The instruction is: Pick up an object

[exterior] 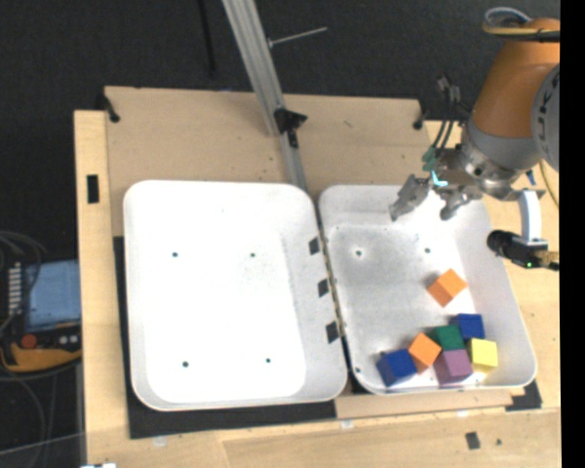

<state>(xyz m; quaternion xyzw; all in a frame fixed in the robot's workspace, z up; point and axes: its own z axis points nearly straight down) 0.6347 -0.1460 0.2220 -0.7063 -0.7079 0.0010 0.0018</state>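
Note:
My gripper [430, 206] hangs over the far edge of the right bin [370, 281], open, with nothing between its two spread fingers. An orange cube [448, 287] lies alone in the right bin, well below the gripper toward the front. A cluster of cubes sits at that bin's front right corner: a blue one [397, 367], an orange one [424, 350], a green one [449, 337], another blue one [468, 325], a purple one [453, 366] and a yellow one [484, 353].
The left bin [219, 291] lies beside the right one, with small black clips along the shared edge. A slanted metal pole [263, 76] rises behind the bins. The wooden bench edge runs along the front.

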